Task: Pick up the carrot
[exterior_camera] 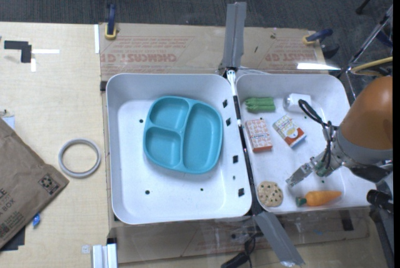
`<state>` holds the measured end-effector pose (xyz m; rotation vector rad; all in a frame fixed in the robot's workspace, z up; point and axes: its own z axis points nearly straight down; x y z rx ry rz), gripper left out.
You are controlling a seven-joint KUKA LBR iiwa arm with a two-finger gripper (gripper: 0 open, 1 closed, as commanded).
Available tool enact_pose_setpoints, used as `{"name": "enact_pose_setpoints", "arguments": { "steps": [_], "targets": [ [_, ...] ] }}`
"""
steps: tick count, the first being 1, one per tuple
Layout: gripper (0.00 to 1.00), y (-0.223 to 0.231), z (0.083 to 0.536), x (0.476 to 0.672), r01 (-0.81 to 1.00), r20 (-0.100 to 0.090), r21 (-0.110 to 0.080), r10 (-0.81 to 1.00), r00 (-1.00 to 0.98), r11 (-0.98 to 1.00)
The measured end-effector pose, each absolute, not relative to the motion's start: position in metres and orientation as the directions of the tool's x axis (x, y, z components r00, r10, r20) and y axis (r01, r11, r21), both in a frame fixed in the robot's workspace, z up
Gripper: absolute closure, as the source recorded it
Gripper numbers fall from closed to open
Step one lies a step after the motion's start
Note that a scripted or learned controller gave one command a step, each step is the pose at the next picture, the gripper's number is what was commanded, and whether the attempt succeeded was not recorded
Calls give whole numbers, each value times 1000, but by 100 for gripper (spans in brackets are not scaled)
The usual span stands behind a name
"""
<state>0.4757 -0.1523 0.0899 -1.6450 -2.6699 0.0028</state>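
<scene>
The carrot point(320, 198), orange with a small green stub at its left end, lies flat near the front wall of the right bin point(342, 93). My gripper point(304, 174) hangs just behind and slightly left of it, close above the bin floor. Nothing is held in it, and the carrot rests apart from it. The arm's grey wrist and orange band point(374, 117) rise over the bin's right side.
The right bin also holds a cookie point(269, 193), a reddish box point(258, 135), a small orange-and-white carton point(289, 129), a green item point(259, 104) and a white item point(297, 101). A blue divided plate point(184, 134) lies in the left bin. A tape ring point(79, 157) sits on the bench.
</scene>
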Motion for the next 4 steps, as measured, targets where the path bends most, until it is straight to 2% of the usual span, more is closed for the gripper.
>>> {"name": "enact_pose_setpoints", "arguments": {
  "steps": [1, 2, 3, 4],
  "targets": [
    [0, -202, 154, 477, 890, 1, -2, 890, -457, 457],
    [100, -202, 162, 477, 889, 3, -4, 889, -458, 458],
    [100, -213, 124, 476, 864, 3, -3, 864, -503, 503],
    [100, -221, 90, 477, 891, 2, -3, 891, -455, 455]
  ]
}}
